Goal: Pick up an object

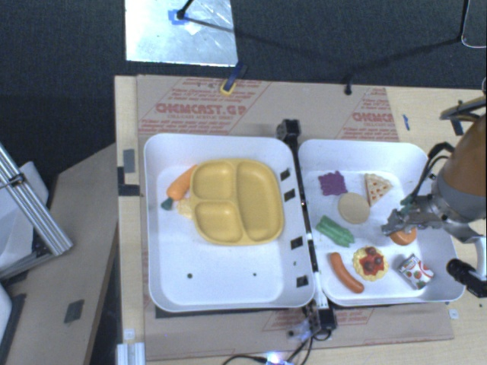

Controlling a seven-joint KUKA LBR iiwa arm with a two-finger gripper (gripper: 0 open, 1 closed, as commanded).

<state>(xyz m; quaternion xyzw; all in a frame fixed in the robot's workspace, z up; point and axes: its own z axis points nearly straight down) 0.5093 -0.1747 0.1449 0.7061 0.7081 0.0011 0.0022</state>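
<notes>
Camera view: pincer [401,224], grip unreadable, sits over a small round orange object [404,236].

Yellow divided plate [232,201] sits in the white left bin [163,280], an orange carrot [180,182] at its left edge. Right of the plate: purple grapes [332,182], green pod [335,230], red sausage [345,272].
</notes>
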